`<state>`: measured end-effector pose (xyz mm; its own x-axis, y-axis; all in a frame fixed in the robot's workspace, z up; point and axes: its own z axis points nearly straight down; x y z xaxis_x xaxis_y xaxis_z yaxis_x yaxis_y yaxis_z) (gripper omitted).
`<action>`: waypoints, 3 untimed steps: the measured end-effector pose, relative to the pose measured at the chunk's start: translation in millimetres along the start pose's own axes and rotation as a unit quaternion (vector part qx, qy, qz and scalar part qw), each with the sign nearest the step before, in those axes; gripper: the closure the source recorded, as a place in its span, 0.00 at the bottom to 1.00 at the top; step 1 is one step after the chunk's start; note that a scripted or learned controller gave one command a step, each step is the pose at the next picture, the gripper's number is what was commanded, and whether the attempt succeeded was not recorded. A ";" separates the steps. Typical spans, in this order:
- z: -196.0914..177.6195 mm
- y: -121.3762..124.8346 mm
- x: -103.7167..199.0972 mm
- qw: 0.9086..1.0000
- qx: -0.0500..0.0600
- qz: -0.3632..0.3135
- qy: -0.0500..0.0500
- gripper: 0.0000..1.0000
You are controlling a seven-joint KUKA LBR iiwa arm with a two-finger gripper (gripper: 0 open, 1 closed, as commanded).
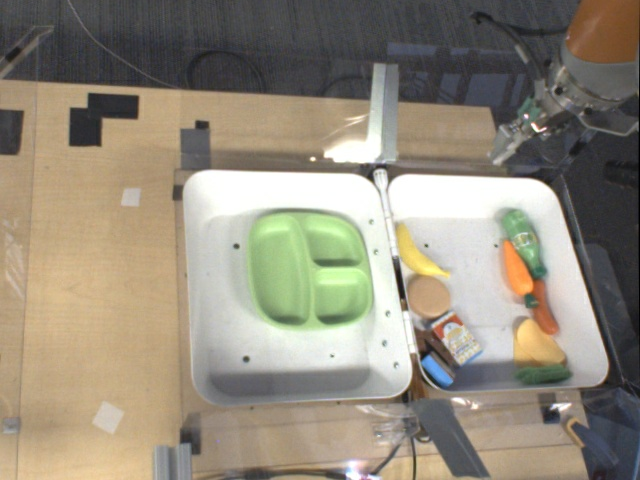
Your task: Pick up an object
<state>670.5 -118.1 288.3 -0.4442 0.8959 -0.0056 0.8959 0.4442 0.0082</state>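
From above, the gripper (522, 136) hangs past the right bin's (470, 198) far rim; whether it is spread I cannot tell. Inside lie a banana (420, 256), carrot (517, 270) and green bottle (523, 236). The left bin (215, 358) holds a green tray (308, 269).

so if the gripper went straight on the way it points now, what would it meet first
The gripper points down and leftward, above the right bin's far rim. Going straight on, it would probably meet that rim or the bare floor just inside it; depth is unclear.

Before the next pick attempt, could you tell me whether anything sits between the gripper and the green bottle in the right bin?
Nothing visible does. The gripper hangs above the bench beyond the right bin's far rim, and only bare bin floor lies between that rim and the green bottle.
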 end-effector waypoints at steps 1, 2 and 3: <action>14.0 18.0 37.1 1.000 0.001 -0.028 0.001 1.00; 27.7 61.3 126.3 0.999 0.001 0.047 0.003 1.00; 13.5 18.3 39.7 0.995 0.002 0.096 0.000 1.00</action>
<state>669.3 -74.4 274.7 -0.2643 0.9644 -0.0051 0.9644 0.2644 0.0059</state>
